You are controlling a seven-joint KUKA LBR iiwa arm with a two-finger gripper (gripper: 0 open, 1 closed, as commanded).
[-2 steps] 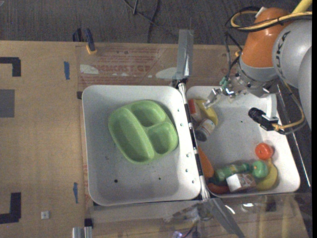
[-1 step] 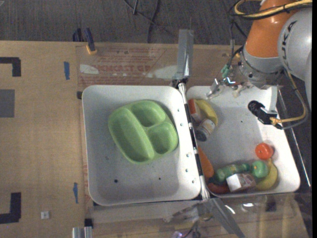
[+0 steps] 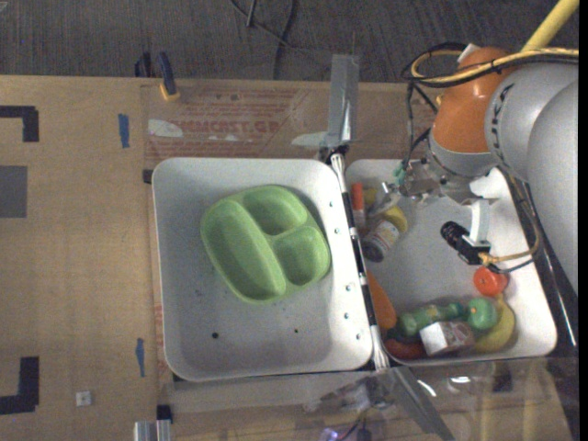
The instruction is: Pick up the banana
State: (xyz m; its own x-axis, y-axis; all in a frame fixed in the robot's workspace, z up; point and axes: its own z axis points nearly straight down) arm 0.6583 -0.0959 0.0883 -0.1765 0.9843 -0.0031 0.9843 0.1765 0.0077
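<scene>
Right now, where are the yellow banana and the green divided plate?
yellow banana [image 3: 501,329], camera view, on its curved middle, right bin's near corner.
green divided plate [image 3: 241,246], camera view, on its long left compartment, left bin.

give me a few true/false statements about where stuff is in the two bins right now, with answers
1. The green divided plate lies in the left bin. True.
2. The banana lies on the green divided plate. False: it lies in the right bin, near its lower right corner.
3. The gripper is over the upper part of the right bin. True.
4. The banana is between the gripper's fingers. False: it lies well apart from the gripper, at the opposite end of the bin.
5. The small bottle is in the left bin. False: it lies in the right bin, near the divider.
</scene>
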